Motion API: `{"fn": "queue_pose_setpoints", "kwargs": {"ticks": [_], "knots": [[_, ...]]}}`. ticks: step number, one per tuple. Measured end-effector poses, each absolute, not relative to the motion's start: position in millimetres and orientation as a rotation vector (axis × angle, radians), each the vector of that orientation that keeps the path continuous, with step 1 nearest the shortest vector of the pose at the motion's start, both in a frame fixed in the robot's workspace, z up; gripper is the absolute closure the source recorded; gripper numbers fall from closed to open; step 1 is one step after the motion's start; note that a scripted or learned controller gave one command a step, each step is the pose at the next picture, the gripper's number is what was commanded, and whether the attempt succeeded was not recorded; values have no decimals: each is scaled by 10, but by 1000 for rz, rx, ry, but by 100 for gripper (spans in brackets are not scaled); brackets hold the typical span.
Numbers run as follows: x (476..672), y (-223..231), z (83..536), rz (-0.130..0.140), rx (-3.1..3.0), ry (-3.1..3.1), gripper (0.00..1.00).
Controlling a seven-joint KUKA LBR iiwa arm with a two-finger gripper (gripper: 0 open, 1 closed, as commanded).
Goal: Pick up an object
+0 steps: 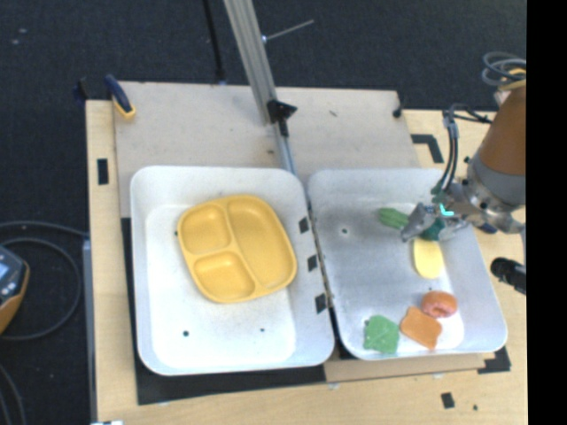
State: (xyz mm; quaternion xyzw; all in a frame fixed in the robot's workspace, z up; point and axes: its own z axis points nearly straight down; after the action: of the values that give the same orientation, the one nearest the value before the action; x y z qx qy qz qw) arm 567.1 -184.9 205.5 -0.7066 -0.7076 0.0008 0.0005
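My gripper (429, 223) hangs low over the upper right part of the right bin (354, 264), on the grey arm with its orange band (507, 140). A dark green object (391, 217) lies just left of the gripper, touching or nearly touching it. A pale yellow object (428, 259) lies directly below the gripper in the view. Near the bin's front edge sit a red-orange object (438, 304), an orange block (420, 328) and a light green piece (381, 335).
The left bin (159, 326) holds a yellow divided tray (236, 247). A metal pole (252, 51) slants up from between the bins at the back. Cables run along the arm at the right.
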Motion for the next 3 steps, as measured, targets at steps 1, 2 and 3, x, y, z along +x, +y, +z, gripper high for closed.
{"fn": "queue_pose_setpoints", "kwargs": {"ticks": [1, 2, 3], "knots": [[5679, -1850, 2067, 0, -2220, -2225, 0], [5713, -1896, 1450, 4, -2221, -2221, 0], [5737, -1911, 1027, -4, -2227, -2227, 0]]}}
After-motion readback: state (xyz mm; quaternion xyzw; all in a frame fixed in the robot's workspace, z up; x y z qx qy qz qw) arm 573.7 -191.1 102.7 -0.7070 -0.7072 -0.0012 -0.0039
